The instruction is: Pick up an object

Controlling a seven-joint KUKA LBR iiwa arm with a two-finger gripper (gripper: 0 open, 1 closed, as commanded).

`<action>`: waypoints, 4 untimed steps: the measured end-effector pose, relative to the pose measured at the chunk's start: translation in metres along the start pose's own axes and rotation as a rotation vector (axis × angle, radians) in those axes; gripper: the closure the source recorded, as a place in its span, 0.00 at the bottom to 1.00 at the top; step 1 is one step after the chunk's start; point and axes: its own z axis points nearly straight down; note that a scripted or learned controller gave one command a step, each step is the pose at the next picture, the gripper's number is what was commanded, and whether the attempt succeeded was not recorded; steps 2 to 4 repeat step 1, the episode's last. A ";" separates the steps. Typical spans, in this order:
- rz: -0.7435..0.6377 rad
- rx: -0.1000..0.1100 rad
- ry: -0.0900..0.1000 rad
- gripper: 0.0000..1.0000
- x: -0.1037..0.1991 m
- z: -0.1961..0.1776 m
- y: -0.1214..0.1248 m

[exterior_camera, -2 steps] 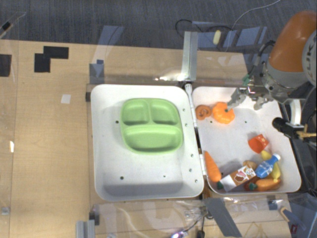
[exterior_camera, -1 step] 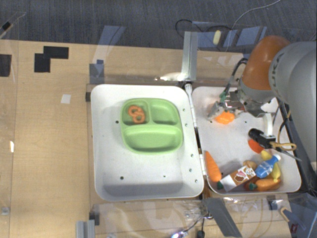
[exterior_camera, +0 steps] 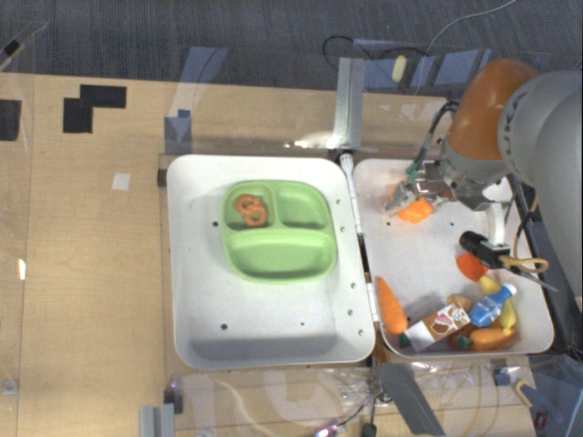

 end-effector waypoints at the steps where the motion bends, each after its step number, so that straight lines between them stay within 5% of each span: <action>1: 0.032 0.009 0.001 1.00 0.064 -0.086 0.034; 4: 0.032 0.009 0.001 1.00 0.064 -0.086 0.034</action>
